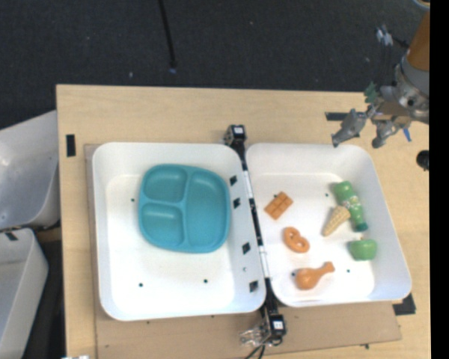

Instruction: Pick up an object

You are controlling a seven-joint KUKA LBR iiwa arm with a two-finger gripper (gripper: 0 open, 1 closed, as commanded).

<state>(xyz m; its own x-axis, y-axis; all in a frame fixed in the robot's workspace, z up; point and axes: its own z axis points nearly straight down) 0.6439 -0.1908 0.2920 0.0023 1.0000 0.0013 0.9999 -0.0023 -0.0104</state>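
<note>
Grey claw (pixel 365 130) spread wide, holding nothing, above right bin (pixel 382 193) far rim; orange waffle (pixel 278 205), pretzel (pixel 295 239) inside.

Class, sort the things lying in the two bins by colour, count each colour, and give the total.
Orange: 3, waffle, pretzel, drumstick
Green: 2, long green toy, small green toy
Cream: 1, cone
Teal: 1, plate
Total: 7
</note>
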